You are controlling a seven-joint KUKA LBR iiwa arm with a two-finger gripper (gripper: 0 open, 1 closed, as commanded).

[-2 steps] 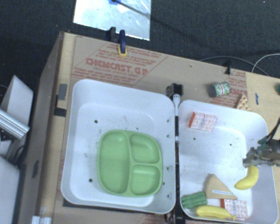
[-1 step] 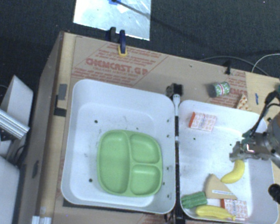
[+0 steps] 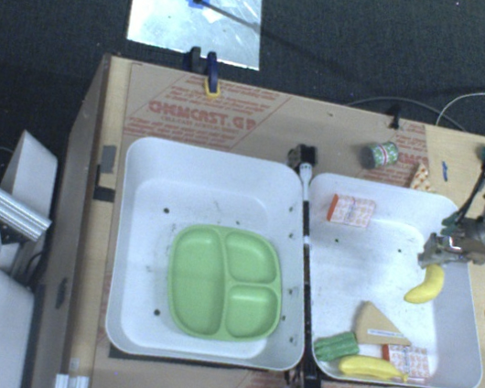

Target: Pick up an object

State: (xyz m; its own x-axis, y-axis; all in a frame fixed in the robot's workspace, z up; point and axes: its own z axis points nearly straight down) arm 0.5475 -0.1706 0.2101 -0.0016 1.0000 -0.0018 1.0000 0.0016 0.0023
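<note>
Claw [image 3: 437,254] low over right bin [image 3: 367,276], just above banana [image 3: 426,286]; finger state unclear.

Colours, both bins
Light green tray [image 3: 225,282]; white bins [image 3: 141,217]; yellow bananas [image 3: 427,285]; dark green pickle [image 3: 335,346]; orange-and-white carton [image 3: 351,210].

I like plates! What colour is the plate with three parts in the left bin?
The divided plate is light green, seen clearly in the camera view.
</note>
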